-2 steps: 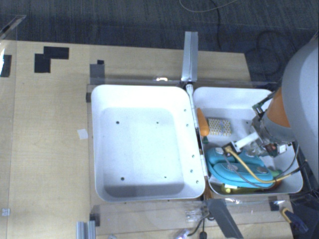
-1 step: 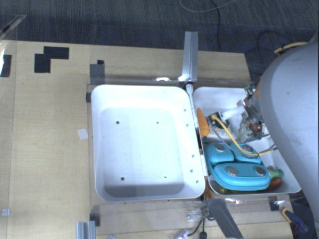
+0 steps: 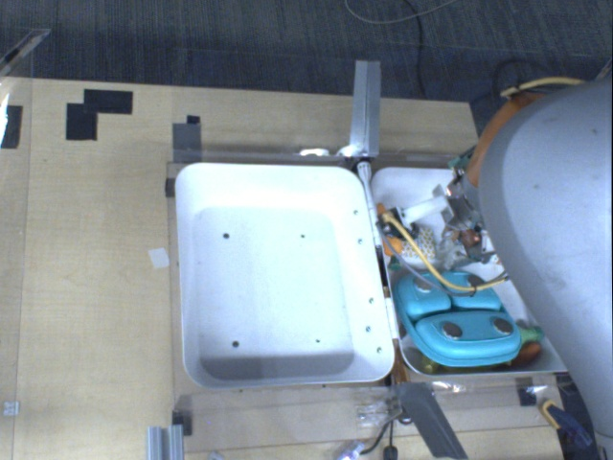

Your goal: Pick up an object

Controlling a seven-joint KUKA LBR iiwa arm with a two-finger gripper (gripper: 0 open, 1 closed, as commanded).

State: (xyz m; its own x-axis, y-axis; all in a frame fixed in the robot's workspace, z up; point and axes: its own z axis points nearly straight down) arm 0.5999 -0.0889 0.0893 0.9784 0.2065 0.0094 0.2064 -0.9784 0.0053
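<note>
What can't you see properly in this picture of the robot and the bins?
- The hand: in the camera view it is tangled among clutter under the grey arm, so its grip is unclear.
- The right bin: the arm covers its right part.
- Small things beside the blue toy: too blurred and crowded to name.
- A yellow cable: its ends are hidden.

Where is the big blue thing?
The blue object lies in the right bin, at its near end, below the end effector and next to the wall shared with the left bin.
</note>
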